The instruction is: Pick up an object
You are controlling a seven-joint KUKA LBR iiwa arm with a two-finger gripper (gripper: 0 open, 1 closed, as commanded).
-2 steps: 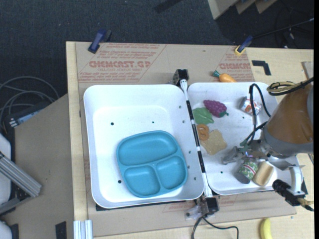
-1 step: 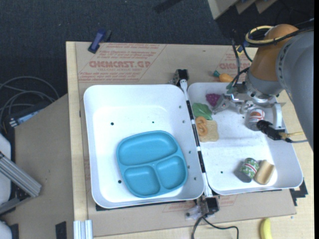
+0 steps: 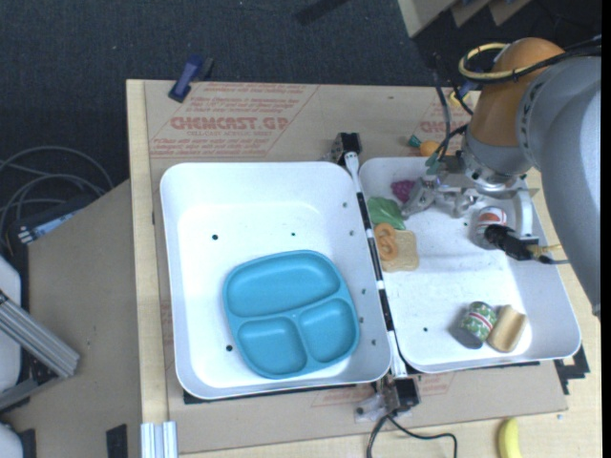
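Overhead, left white bin (image 3: pixel 181 256): blue three-compartment plastic tray (image 3: pixel 289 311), lower centre. Right white bin (image 3: pixel 544 299): tan bread-like piece (image 3: pixel 395 247) at its left wall, green can (image 3: pixel 474 323) touching a tan roll (image 3: pixel 507 329) lower right. Gripper (image 3: pixel 417 201) at the bin's upper left beside a magenta item (image 3: pixel 404 191); jaws' state cannot be told.

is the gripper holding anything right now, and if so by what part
It cannot be told. The gripper is low over the far end of the right bin, beside a green item and a magenta item.
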